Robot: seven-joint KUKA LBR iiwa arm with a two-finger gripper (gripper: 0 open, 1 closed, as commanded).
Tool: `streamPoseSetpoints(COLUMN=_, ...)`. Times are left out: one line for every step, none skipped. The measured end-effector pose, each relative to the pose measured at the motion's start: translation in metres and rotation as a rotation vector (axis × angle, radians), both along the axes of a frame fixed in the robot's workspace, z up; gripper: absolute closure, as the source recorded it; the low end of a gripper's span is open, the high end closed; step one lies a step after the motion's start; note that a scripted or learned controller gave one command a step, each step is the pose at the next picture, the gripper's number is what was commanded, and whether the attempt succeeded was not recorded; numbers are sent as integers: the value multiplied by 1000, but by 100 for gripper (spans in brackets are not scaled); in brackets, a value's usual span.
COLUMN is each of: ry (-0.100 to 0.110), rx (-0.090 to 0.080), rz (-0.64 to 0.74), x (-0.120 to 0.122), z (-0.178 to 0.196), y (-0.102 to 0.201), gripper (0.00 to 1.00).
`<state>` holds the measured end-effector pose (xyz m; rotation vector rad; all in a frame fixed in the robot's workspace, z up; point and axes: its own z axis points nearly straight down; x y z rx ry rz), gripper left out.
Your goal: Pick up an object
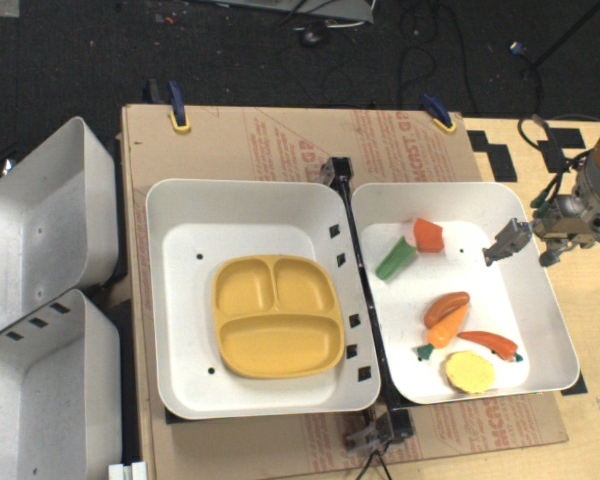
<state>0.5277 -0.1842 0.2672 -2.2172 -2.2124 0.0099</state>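
Jaws gape, empty, over right bin [540, 298]; carrot [446, 330] apart.

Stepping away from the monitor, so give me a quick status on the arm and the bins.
Gripper over right bin's right rim, open, holding nothing. Toy food in right bin untouched; orange block and green piece nearest. Yellow tray in left bin. Nothing blocking.

Arm [592, 183] cut off at right edge; hand [528, 242] finger state unclear.

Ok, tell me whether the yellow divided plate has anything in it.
Empty. The yellow divided plate lies flat in the left bin, and all three of its compartments show bare yellow surface.
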Motion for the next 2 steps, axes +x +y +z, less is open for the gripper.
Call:
streamPoseSetpoints(ry=-10, rx=-3, rz=3, x=2, z=5, y=0, gripper=0)
streamPoseSetpoints(ry=-6, rx=-1, rz=1, x=10, z=-52, y=-3, gripper=0)
